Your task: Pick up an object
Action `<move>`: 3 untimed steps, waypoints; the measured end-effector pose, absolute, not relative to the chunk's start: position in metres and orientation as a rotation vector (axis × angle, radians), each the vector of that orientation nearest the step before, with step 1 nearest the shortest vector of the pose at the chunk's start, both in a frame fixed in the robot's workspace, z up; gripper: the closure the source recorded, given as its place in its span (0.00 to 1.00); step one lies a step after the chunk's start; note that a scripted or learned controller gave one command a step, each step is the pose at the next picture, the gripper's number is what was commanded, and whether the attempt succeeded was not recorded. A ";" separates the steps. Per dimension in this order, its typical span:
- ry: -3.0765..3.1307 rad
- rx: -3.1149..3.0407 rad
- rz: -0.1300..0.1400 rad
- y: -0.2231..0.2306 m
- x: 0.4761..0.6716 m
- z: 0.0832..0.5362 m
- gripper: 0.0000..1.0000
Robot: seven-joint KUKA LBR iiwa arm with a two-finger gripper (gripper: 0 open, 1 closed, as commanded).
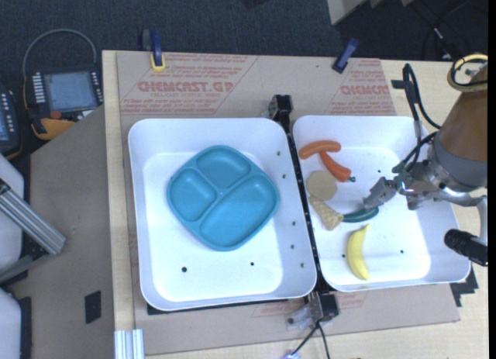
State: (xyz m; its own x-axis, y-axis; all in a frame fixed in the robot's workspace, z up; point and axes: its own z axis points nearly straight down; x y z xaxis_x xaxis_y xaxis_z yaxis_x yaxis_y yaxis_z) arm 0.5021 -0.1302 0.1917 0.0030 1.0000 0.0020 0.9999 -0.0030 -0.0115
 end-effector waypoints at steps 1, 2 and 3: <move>-2.222 -2.222 0.000 -0.130 0.505 0.197 0.00; -2.216 -2.217 0.005 -0.129 0.501 0.154 0.00; -2.216 -2.217 0.005 -0.129 0.501 0.111 0.00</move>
